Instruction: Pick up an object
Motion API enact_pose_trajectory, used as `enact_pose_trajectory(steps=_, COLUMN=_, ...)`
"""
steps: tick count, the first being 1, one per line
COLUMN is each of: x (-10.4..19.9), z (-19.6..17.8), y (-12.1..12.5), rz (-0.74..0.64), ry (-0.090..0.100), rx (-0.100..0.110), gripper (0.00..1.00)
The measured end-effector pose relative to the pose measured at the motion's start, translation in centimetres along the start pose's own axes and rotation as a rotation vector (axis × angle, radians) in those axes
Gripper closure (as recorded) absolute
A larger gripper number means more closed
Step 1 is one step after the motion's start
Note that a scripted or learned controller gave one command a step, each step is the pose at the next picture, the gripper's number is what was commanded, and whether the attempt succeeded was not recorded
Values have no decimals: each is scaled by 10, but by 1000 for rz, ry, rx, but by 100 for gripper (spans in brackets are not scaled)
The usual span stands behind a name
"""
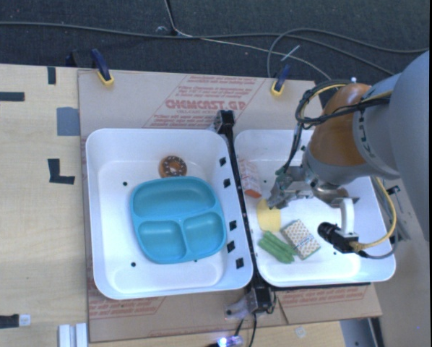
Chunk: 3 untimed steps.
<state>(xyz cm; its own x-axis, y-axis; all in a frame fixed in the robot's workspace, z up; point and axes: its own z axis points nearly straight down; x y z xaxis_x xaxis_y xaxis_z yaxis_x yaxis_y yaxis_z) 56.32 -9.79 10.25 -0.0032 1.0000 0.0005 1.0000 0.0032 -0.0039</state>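
Gripper (pixel 279 194) low in right bin (pixel 360 270), tip at yellow block (pixel 269 218); cannot tell its grip state. Beside block: green beans (pixel 277 248), patterned flat packet (pixel 301 238). Left bin (pixel 104 194): glossy blue sectioned tray (pixel 177 219), round sprinkled donut (pixel 173 166)

Two yellow clamps (pixel 105 78) and (pixel 277 87) are fixed along the far edge of a cardboard sheet (pixel 194 100) printed in red. Black tape marks (pixel 56 170) are stuck on the wooden bench (pixel 28 230). Black cables (pixel 165 9) are trailed across the dark floor beyond.
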Motion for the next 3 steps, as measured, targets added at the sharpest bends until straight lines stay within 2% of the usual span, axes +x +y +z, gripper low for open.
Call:
enact_pose_trajectory(steps=2, x=12, z=-91, y=-2, rz=1, ry=-1, rx=-7, gripper=100)
enact_pose_trajectory(steps=3, x=12, z=-118, y=-2, rz=2, ry=-1, rx=-6, gripper=100)
